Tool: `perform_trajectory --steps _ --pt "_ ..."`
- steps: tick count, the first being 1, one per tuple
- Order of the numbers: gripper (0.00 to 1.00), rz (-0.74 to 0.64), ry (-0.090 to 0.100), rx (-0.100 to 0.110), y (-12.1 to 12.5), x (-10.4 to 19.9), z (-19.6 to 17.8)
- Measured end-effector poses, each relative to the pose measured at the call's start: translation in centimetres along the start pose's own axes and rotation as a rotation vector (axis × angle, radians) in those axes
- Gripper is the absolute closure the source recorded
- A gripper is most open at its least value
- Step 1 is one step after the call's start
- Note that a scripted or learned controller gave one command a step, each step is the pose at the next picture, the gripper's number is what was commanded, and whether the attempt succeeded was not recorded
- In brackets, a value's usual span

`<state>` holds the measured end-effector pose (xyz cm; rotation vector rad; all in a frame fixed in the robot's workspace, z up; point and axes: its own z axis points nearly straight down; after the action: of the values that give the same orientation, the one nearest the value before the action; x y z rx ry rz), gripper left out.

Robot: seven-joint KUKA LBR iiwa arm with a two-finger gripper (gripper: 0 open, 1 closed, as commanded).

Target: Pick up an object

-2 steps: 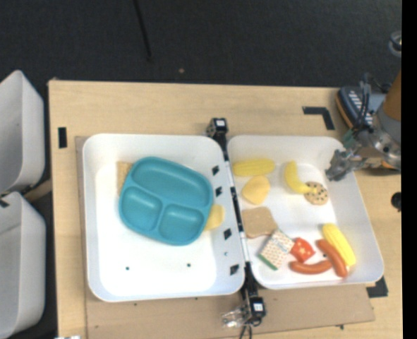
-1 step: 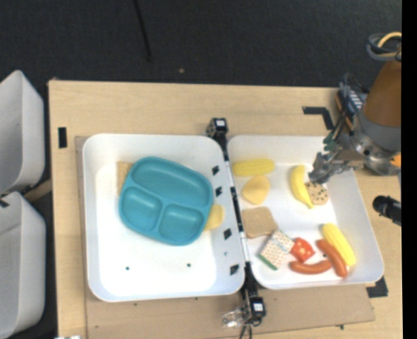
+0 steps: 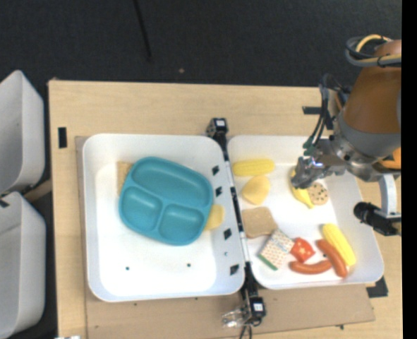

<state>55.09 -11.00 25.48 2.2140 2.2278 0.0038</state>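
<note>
Task early: nothing lifted yet. Tool [image 3: 305, 174] low in right bin [image 3: 349, 274], just over banana [image 3: 302, 193] and cookie [image 3: 318, 193]; whether open or closed, cannot tell. Right bin also holds corn [image 3: 253, 167], lemon [image 3: 256, 188], bread [image 3: 258, 222], small box [image 3: 275, 248], tomato [image 3: 302, 248], sausages [image 3: 321, 260]. Left bin [image 3: 159, 281] holds blue tray [image 3: 165, 200]. Grasp and lift remain.

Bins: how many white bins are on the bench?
2. The left bin holds a blue plate; the right bin holds toy food, with the gripper over it. None seems hidden.
</note>
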Motion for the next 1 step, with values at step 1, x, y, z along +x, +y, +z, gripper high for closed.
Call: perform_trajectory --steps 1 --pt "1.0 -0.001 0.001 0.002 -1.75 5.01 -0.62"
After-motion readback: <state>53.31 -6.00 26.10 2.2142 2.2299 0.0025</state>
